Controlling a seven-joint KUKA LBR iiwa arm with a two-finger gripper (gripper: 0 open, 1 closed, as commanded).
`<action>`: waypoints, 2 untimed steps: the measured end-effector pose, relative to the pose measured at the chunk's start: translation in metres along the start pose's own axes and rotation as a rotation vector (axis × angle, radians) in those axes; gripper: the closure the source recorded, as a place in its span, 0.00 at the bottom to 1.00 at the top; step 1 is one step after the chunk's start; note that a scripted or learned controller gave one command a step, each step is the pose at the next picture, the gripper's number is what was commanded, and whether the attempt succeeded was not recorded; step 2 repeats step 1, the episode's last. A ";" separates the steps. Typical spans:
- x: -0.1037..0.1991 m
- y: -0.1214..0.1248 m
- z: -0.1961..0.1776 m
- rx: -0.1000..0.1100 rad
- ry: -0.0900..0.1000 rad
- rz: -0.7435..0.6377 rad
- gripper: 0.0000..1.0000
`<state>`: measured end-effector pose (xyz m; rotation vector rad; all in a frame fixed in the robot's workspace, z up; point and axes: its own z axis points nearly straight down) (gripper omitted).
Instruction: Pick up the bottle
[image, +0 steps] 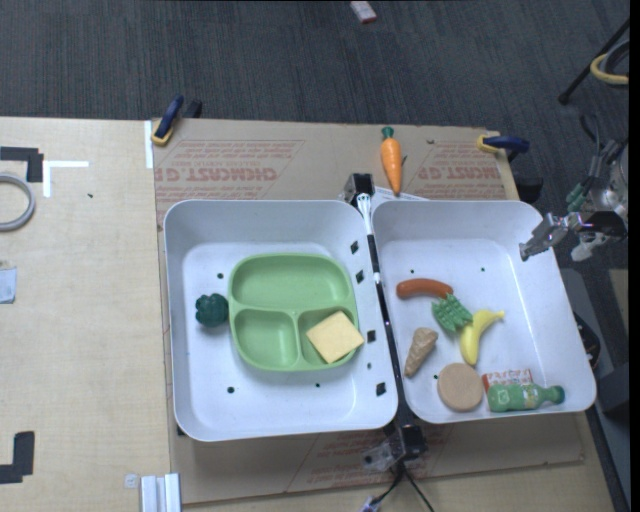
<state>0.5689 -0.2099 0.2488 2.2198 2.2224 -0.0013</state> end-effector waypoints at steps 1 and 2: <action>0.000 0.000 -0.010 -0.001 -0.002 -0.003 1.00; 0.000 0.000 -0.010 -0.001 -0.002 -0.003 1.00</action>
